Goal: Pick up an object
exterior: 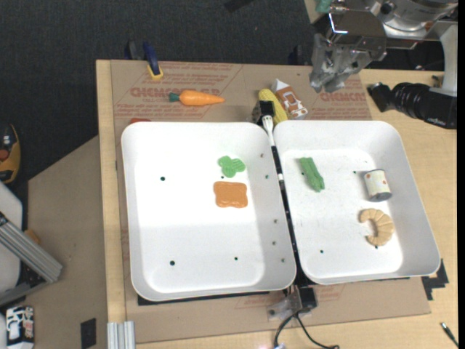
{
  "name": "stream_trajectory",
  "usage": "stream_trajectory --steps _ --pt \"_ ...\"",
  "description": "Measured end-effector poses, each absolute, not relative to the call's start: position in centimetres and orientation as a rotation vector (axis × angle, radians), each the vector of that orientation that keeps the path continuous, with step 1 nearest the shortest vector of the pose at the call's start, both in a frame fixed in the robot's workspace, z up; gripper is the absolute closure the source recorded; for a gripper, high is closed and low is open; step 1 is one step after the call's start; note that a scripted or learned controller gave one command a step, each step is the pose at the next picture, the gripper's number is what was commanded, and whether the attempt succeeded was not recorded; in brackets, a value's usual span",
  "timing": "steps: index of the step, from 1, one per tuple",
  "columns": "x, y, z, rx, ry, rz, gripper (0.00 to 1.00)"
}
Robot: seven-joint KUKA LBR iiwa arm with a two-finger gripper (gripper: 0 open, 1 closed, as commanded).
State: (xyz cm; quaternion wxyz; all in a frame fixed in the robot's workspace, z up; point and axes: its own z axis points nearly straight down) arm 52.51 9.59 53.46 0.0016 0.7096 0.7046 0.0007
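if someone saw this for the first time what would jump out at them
Probably the two white bins side by side: the left bin holds a green piece and an orange piece, the right bin a green stick, a small can and a croissant. Next, the end effector hanging above the bench behind the right bin, and a toy carrot on the board behind the left bin.

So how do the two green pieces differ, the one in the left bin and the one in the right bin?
The green piece in the left bin is a rounded, lobed clump; the green piece in the right bin is a long, narrow strip lying at a slant. The left one lies just above an orange piece, almost touching it; the right one lies alone, apart from the can and croissant. Both are green, small and lie flat on white bin floors.
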Motion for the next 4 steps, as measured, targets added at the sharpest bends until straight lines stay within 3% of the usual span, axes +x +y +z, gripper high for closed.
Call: stream_trajectory --steps 1,2,3,4 --pt "60.9 4.1 53.4 2.225 2.210 0.002 1.00" --pt "50.5 -6.5 53.7 2.236 2.205 -0.002 1.00" --pt "49.3 -14.9 52.7 2.233 2.209 -0.005 1.00" --pt "54.8 -20.6 53.5 2.222 2.211 0.000 1.00"
